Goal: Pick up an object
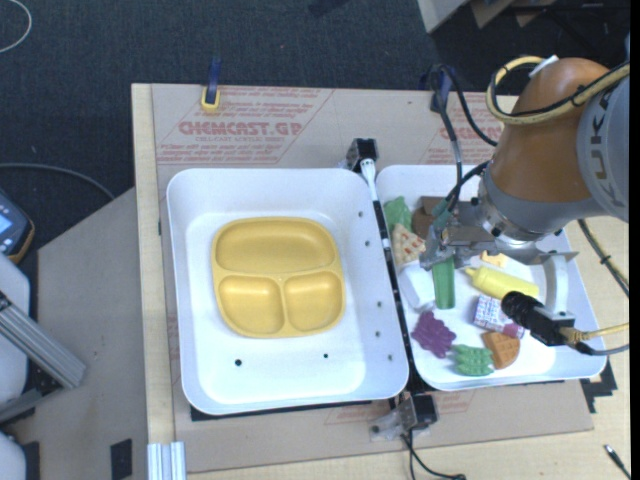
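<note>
One arm only. Gripper [447, 256] hangs low over right bin [560, 368], fingers apparently spread w/ nothing between them. Green cylinder [442, 286] lies just below the tips, long axis running near-to-far, beside purple toy [433, 333]. Likely a straight drop.

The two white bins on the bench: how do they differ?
The left bin holds one large yellow divided tray; the right bin holds many small toys, such as a purple grape bunch and a yellow banana. The arm's gripper hangs over the right bin, not the left bin. Both are shallow, white and round-cornered.
</note>
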Tool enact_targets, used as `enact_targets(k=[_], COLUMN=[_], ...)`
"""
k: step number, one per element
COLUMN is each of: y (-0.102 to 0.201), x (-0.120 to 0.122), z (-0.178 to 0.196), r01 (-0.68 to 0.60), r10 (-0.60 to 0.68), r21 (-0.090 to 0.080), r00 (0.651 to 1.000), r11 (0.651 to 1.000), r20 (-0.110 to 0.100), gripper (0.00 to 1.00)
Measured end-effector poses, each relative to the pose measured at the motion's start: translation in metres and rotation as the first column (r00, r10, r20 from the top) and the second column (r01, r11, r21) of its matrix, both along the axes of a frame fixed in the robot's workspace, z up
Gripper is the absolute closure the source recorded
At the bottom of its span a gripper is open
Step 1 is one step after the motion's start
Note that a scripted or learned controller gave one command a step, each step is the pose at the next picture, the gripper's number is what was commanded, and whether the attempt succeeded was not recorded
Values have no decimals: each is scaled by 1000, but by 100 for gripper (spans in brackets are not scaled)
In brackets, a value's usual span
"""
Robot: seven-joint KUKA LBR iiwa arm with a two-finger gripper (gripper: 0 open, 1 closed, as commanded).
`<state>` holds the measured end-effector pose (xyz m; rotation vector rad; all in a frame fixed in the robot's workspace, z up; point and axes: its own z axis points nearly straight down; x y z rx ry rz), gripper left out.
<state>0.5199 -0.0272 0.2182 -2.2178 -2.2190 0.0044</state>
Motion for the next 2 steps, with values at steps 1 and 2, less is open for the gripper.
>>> enact_targets(k=[1,2], y=[-11,-11], x=[-2,3], z=[-3,-1], r01=[2,1], r10=[-2,-1], r21=[0,-1], r00=[1000,1000], r11=[1000,1000], r20=[1,6], gripper=[100,100])
